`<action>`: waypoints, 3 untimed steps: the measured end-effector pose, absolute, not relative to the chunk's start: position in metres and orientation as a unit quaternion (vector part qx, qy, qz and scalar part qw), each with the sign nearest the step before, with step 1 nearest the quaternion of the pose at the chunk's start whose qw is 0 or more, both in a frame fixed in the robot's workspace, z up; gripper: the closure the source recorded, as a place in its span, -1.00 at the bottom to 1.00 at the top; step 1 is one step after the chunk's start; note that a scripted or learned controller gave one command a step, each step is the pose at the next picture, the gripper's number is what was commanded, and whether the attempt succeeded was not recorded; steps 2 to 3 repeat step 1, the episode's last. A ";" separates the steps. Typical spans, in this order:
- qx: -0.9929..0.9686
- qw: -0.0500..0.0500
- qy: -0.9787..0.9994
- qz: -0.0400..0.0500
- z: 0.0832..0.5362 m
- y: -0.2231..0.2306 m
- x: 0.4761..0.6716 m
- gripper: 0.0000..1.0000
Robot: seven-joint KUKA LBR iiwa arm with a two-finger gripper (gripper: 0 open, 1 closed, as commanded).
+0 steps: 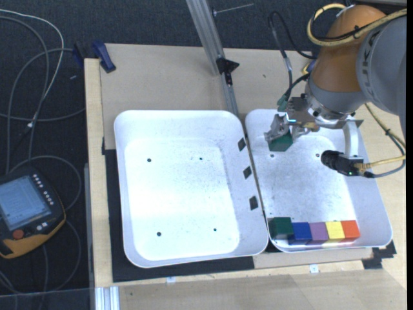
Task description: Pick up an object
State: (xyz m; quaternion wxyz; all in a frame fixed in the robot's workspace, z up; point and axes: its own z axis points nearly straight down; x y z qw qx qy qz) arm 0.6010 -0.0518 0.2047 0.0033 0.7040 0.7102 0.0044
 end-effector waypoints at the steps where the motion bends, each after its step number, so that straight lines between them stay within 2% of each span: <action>1: 0.704 -0.003 0.710 0.000 0.199 0.039 0.570 1.00; 3: 0.704 -0.003 0.710 0.000 0.199 0.039 0.570 1.00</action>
